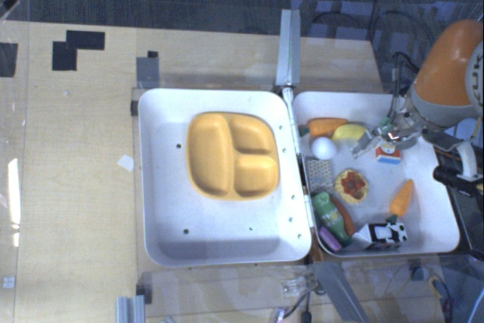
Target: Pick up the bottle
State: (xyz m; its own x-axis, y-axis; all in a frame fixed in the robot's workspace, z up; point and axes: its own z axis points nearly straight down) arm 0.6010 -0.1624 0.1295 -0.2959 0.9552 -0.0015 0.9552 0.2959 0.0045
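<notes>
In the camera view, the right bin is crowded along its left wall and more bare in its right half, where an orange carrot lies alone. The left bin has free floor all around a yellow divided tray in its middle. The two bins touch at a narrow metal rail.

The arm comes in from the right and its orange band is cut off by the picture edge. The gripper stands over the upper middle of the right bin. Its fingers are spread apart and we see nothing between them. Just below it sits a small white thing with red and blue marks, too small for us to name.

We take the green long thing for the bottle, though its shape is not clear. It lies near the left wall of the right bin, in the lower half, touching a red sausage on its right and with a purple piece at its lower end. A grey grater lies just above it. The bottle is well apart from the gripper, lower and to the left, with a round pizza between them. A black and white carton stands near the bin's lower edge.
</notes>
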